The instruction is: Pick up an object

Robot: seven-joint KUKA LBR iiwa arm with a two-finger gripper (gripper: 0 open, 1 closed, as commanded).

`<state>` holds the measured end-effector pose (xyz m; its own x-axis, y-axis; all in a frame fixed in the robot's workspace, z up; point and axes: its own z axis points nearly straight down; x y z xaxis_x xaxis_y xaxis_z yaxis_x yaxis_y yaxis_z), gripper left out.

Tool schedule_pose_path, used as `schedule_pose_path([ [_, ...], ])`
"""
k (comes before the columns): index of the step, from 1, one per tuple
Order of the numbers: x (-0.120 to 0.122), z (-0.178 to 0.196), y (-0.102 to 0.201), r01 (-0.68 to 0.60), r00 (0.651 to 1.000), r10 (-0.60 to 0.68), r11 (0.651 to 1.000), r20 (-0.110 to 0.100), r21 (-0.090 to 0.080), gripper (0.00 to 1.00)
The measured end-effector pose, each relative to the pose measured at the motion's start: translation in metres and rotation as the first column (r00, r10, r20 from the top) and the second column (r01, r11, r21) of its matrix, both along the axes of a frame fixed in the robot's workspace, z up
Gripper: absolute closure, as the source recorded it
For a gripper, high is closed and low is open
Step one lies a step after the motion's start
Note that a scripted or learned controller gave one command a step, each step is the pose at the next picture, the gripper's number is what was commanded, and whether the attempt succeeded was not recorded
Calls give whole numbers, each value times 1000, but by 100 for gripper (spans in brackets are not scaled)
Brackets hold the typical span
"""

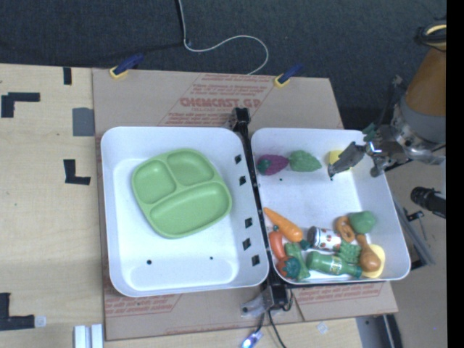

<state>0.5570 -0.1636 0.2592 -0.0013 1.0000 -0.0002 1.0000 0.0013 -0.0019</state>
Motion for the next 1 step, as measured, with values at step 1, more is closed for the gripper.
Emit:
schedule_pose_path([
  [1, -38, 147, 53, -7, 1000, 7, 1000, 15, -1, 0],
])
